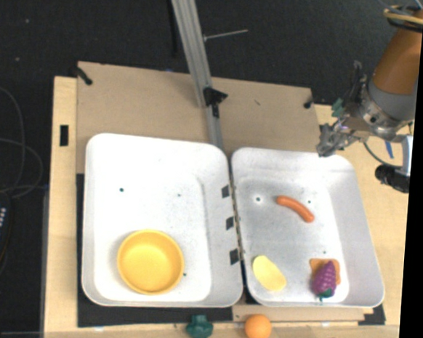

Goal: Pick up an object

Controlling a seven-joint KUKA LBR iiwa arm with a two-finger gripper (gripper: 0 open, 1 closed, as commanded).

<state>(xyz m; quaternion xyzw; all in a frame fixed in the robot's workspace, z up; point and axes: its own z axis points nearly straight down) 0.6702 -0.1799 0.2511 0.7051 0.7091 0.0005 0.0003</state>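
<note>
orange sausage [295,208] lying mid right bin, yellow piece [268,273] and purple grapes [324,278] near its front wall

Two bins are being shown side by side. A bowl [150,261] is lying in the left bin [154,160]; a sausage [295,208], a lemon slice [269,273] and grapes [324,278] are lying in the right bin [354,212]. A ball [257,327] is resting before them on the bench [130,85].

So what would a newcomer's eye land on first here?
Probably the yellow bowl, bright in the left bin near its front. Next, the right bin's small things: an orange sausage mid-bin, a purple grape bunch at the front right. The gripper hangs over that bin's far right corner.
</note>
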